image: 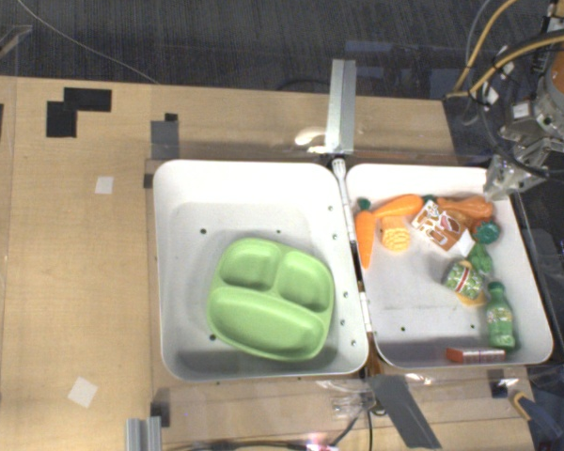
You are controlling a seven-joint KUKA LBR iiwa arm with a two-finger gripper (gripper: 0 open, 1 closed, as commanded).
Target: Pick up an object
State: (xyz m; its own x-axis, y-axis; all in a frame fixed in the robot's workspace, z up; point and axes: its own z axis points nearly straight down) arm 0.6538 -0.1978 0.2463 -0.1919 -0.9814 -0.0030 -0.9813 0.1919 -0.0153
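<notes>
Pale wood tabletop (66,280), dark carpet behind. Left bin (183,205) holds a green divided plate (271,296), nothing else. Right bin (423,332) has the pile: carrot (364,233), orange-white carton (435,225), green bottle (499,316), red marker (475,354) by the near wall. Gripper (504,178) hangs over that bin's far right corner, near the carton. Can't tell the jaws' state, nothing visibly held. Pick not started, I'd say: descent, grasp, lift all left.
</notes>
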